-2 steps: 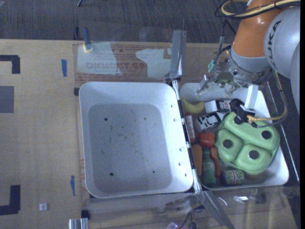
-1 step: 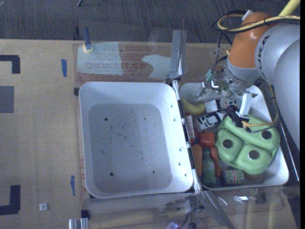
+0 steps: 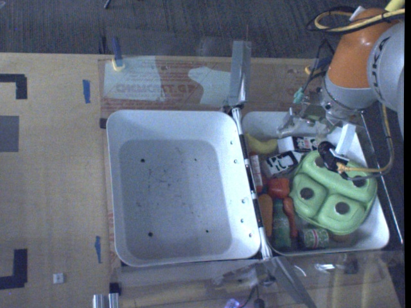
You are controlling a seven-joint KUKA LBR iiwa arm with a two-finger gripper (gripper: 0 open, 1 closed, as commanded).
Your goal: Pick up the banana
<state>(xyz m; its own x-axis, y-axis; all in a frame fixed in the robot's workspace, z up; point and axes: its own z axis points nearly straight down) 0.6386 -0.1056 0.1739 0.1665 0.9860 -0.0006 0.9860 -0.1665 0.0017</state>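
While the gripper (image 3: pixel 298 128) hangs just past the green tray's (image 3: pixel 334 196) upper-left edge, low over the far end of the right bin (image 3: pixel 384 233), the view does not show whether it is released or clenched. Up and to the left of the green tray, and just left of the gripper, the banana (image 3: pixel 260 144) lies in the bin's far-left corner, close against the wall. It is a short, plump, gently curved shape of pale yellow, its length running roughly across the bin. A black-and-white box (image 3: pixel 282 162) sits between it and the tray, just beside the banana's lower edge. Directly left of the tray, a red piece (image 3: pixel 278 187), an orange piece (image 3: pixel 265 207) and a green bottle (image 3: pixel 280 222) are packed close together. A small can (image 3: pixel 314 238) lies just below the tray's lower edge. Well to the left of the tray, past the shared rim, stands the left bin (image 3: pixel 173 116), white with a dark-speckled floor.
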